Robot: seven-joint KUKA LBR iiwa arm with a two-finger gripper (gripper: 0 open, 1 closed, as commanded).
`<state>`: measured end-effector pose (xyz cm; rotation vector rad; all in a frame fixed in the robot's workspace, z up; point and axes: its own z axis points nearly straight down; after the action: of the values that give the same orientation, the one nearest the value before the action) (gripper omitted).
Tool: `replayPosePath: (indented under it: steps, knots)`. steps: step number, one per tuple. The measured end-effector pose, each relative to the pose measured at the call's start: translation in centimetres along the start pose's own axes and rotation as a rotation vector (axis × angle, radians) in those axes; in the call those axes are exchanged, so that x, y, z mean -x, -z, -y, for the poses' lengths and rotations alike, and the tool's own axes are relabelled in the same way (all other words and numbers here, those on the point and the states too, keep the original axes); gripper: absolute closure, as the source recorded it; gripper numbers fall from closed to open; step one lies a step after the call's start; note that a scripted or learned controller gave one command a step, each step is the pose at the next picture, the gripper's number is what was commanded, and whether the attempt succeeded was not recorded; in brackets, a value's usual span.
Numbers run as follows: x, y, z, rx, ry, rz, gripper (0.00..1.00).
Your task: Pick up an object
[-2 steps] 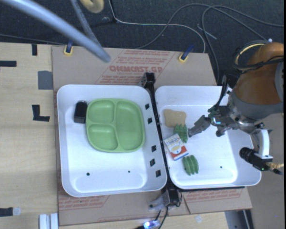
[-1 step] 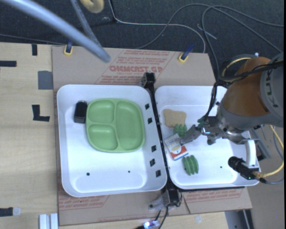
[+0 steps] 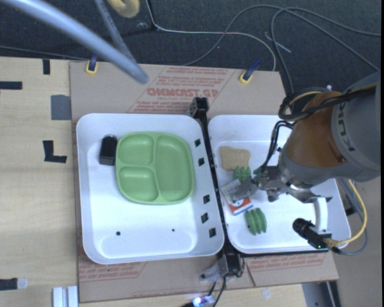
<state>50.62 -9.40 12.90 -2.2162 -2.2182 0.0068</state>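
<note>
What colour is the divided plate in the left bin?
Light green; the divided plate shows best in the camera view.

The gripper (image 3: 248, 185) hung low in the right bin (image 3: 288, 234), by a green toy (image 3: 242, 173); a green plate (image 3: 155, 168) lay in the left bin (image 3: 141, 242).

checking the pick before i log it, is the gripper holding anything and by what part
Cannot be told. The gripper sits low in the right bin among small items, its tip against a green toy, but no grasp is visible.

- Two bins sit side by side on the surface (image 3: 25, 190).
- Left bin (image 3: 93, 235): a tray (image 3: 155, 168), with a block (image 3: 108, 150) touching its left edge.
- Right bin (image 3: 288, 238): a sponge (image 3: 233, 157) behind a card (image 3: 241, 204) and ridged toy (image 3: 256, 220).
</note>
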Motion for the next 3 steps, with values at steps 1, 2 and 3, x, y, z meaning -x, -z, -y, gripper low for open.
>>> replayPosePath:
  steps: [1,2,3]
  knots:
    - [0.0,-4.7,0.0,0.006,0.000,0.002,0.00]
    - [-0.1,-3.4,0.0,0.006,0.001,0.001,1.00]
    - [0.6,2.2,0.6,0.010,0.000,0.002,1.00]
